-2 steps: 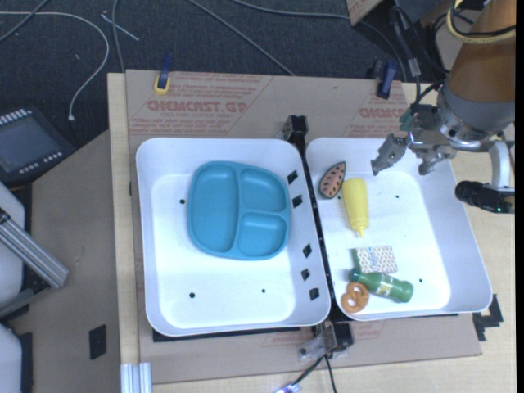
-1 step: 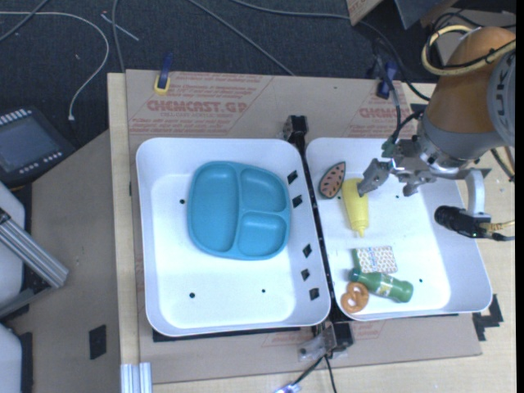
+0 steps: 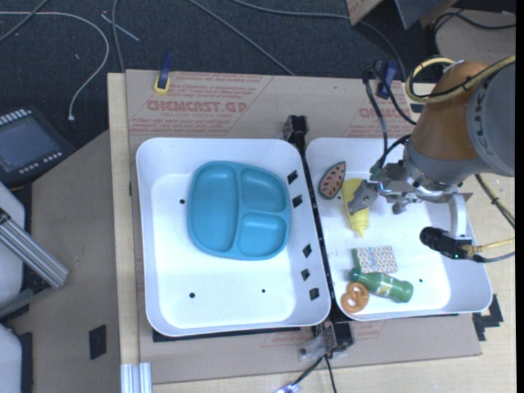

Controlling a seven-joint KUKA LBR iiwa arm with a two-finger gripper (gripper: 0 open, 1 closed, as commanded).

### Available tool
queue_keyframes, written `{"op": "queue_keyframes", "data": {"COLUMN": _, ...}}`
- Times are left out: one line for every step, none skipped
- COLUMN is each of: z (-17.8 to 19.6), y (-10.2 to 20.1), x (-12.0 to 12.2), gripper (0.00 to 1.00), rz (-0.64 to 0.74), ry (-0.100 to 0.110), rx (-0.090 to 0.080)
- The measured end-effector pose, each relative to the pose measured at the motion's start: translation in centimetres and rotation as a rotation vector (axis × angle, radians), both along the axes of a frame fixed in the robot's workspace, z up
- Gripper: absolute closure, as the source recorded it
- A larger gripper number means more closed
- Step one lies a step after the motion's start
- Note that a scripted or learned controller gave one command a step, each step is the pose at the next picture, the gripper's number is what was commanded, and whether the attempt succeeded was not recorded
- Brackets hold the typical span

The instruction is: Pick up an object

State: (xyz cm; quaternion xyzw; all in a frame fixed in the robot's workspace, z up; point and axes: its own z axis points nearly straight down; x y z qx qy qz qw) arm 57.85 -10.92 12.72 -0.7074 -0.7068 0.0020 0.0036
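On the tabletop, the left bin holds a blue divided plate lying flat, a little above the bin's middle, with bare white floor on its left and below it. A black divider marks where the two bins meet.

The right bin carries the candidate objects for the pick. Nearest the divider, a watermelon slice toy lies just beside a yellow bottle-shaped toy. Lower down, a small patterned block sits touching or nearly touching a green bottle, and an orange ring-shaped toy lies at the green bottle's left end, near the bin's front rim.

The arm leans in over the upper right part of this bin. Its end effector hangs just right of the yellow toy; from this slant I cannot tell how wide it stands, and nothing visibly sits in its grip.

Risks, as I judge them: the yellow toy lies close to the watermelon slice, so a descent slightly off line could nudge one into the other or close on an edge and let it slip. The lower trio is crowded, so a grasp there may catch two items or push the ring against the rim.

Open room is best in the right bin's centre and right side, though a black fitting and cables occupy the far right edge.
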Motion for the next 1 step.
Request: {"op": "queue_keyframes", "data": {"z": -4.5, "y": 0.07, "x": -0.09, "gripper": 0.0, "rz": 0.0, "ry": -0.002, "rx": 0.0}}
